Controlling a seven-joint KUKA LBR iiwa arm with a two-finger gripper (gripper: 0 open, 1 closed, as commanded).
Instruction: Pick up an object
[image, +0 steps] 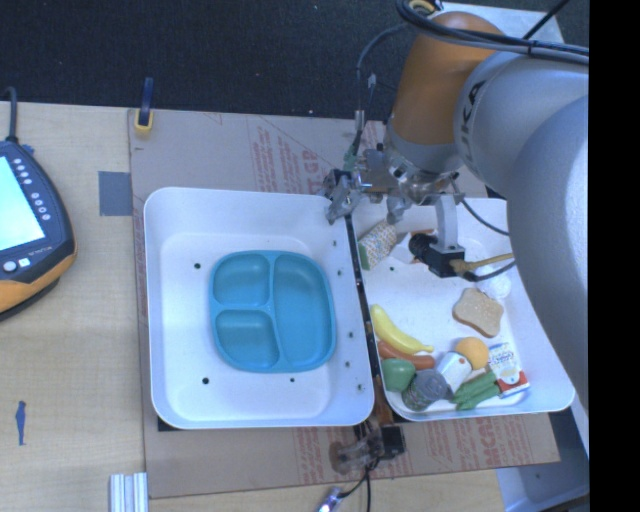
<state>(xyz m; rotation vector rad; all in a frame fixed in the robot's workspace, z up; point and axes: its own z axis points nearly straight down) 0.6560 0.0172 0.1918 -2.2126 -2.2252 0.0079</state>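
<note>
Wooden surface (80, 380), cardboard sheet under two white bins. Nearest candidate is a pale patterned packet (378, 243), lying in the right bin (548, 392) just below the tool (367, 210) and not touching it. Tool looks released: prongs apart over the rim between the bins, nothing between them. Further from the tool, same bin: banana (400, 335), bread slice (478, 312), orange (472, 352), green pepper (398, 375), other small items bunched at the far end. Left of the tool, the left bin (152, 300) holds a blue divided plate (272, 310). Progress: nothing lifted yet. Descent, closing and lift all remain.
</note>
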